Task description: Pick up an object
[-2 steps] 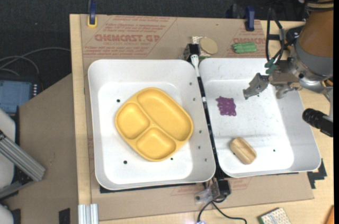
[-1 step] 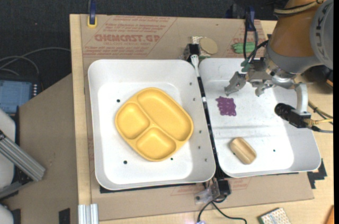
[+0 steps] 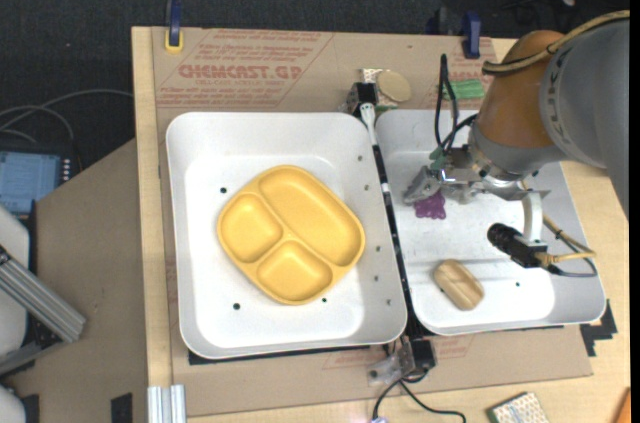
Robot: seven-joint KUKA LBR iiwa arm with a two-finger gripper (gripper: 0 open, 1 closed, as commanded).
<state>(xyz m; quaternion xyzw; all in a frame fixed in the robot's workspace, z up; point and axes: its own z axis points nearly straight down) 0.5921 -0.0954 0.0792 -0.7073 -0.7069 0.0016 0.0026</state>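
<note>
A small purple object [image 3: 431,207] lies in the right bin [image 3: 566,303], close to its left wall. My gripper [image 3: 427,186] hangs directly over it, its tip right at the object's upper edge; contact between them cannot be made out. A tan wooden block [image 3: 459,284] rests nearer the front of the same bin, apart from the gripper. The grey arm with its orange band [image 3: 515,106] reaches in from the right and hides the bin's back right part.
A yellow divided plate [image 3: 289,232] sits in the middle of the left bin [image 3: 186,211]. A ridge [image 3: 385,211] separates the two bins. Blue clamps [image 3: 175,21] hold the cardboard base at the back.
</note>
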